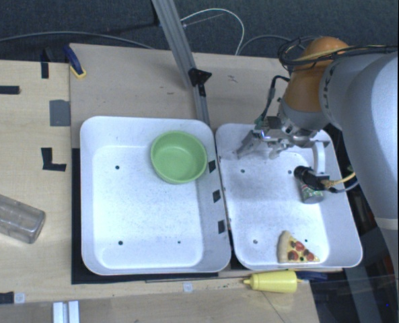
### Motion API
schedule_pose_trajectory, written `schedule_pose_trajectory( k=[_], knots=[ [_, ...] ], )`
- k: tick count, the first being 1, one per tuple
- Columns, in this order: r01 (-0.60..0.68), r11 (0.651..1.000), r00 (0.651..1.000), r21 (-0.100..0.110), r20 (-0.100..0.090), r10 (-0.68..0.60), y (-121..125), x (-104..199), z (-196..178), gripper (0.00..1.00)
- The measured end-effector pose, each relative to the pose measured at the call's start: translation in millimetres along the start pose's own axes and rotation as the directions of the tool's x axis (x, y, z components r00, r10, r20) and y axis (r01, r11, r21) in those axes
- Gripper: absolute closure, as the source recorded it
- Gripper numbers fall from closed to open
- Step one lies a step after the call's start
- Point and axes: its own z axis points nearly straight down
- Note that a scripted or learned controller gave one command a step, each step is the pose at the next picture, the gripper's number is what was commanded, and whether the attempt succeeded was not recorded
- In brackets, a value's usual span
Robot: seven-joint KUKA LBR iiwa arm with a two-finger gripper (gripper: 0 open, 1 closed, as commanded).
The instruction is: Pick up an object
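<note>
A green bowl sits upright in the left bin, near its back right corner. A toy pizza slice lies flat in the right bin, at its front right. My gripper hangs over the back edge of the right bin, pointing left and down. Its fingers stand open with nothing between them. It is well away from the pizza slice and a short way right of the bowl.
A yellow squeeze bottle lies on the bench just in front of the right bin. A clear plastic container lies at the far left. A slanted metal pole rises behind the bins.
</note>
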Motion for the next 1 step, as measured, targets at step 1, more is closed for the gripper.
schedule_pose_trajectory(
  k=[1],
  knots=[
    [0.0,1.0,1.0,-0.005,0.001,0.0,0.0,0.8,21.5,0.0]
  ],
)
